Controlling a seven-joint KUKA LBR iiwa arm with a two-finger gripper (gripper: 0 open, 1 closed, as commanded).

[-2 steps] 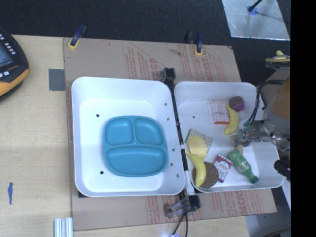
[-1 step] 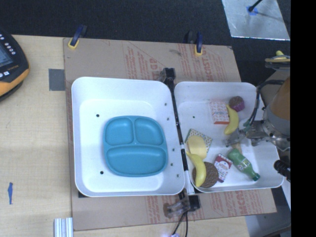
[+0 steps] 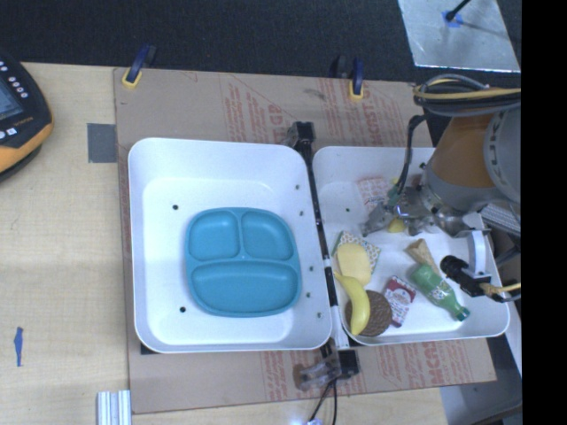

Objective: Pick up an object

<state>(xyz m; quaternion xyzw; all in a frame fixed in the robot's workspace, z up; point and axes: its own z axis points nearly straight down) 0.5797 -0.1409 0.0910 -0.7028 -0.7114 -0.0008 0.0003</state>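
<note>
- Camera view: we see the gripper low in the right bin; finger state: cannot tell.
- Banana, green bottle, ketchup packet lie unlifted; the pick looks pending.
- Left bin: blue divided plate.

Left bin open around central blue tray, right bin crowded from 3 to 7 o'clock by banana, green bottle, packets, clear at 11 o'clock.

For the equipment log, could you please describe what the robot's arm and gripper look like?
The arm is grey with a broad orange band above the wrist. Dark and yellow cables loop around it. The gripper is grey metal.
</note>
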